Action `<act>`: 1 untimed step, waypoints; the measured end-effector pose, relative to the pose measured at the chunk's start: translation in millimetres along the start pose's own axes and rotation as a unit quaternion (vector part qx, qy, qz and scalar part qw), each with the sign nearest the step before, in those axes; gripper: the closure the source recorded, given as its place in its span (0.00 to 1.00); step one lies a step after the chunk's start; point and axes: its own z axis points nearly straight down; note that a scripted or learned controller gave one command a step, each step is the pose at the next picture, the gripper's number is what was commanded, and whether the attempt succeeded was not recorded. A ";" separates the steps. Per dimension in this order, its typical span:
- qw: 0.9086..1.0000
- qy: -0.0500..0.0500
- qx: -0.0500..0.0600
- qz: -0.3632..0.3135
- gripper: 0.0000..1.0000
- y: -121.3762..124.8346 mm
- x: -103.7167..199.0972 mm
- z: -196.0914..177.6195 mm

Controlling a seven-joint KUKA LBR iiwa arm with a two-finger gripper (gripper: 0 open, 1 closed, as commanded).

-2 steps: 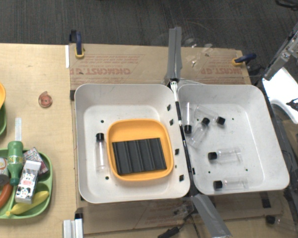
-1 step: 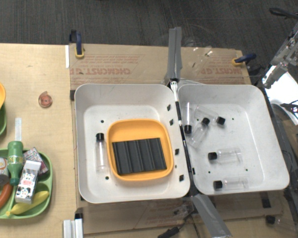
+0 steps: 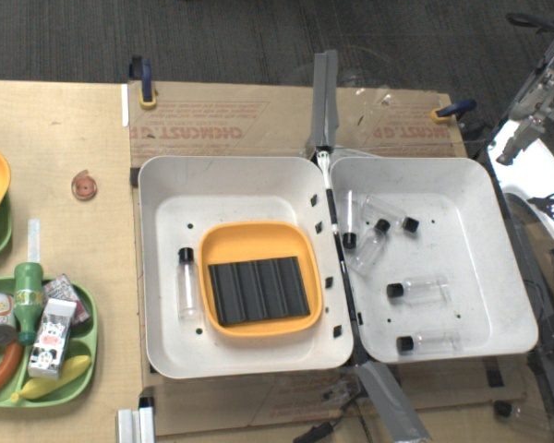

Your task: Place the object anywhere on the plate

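1 orange plate carrying 1 dark ribbed block sits in the left bin, with 1 vial beside it. 5 vials lie in the right bin. I cannot tell the state of the gripper, which is at the far right.

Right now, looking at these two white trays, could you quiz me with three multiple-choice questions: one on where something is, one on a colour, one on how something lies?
1. Where is the plate?
A. In the right bin
B. In the left bin
C. On the wooden table

2. What colour is the plate?
A. Blue
B. White
C. Orange

3. How does the clear tube in the left bin lie?
A. On its side, on the bin floor beside the plate
B. Upright in the middle of the plate
C. Leaning over the bin's rim

Answers:
1 B: the plate sits inside the left bin.
2 C: its rim is orange around a dark ribbed block.
3 A: the tube lies flat, left of the plate, black cap at its far end.
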 end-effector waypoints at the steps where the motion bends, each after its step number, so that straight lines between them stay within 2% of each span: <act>1: 0.973 -0.001 -0.001 -0.232 0.00 0.8 -1.1 -0.1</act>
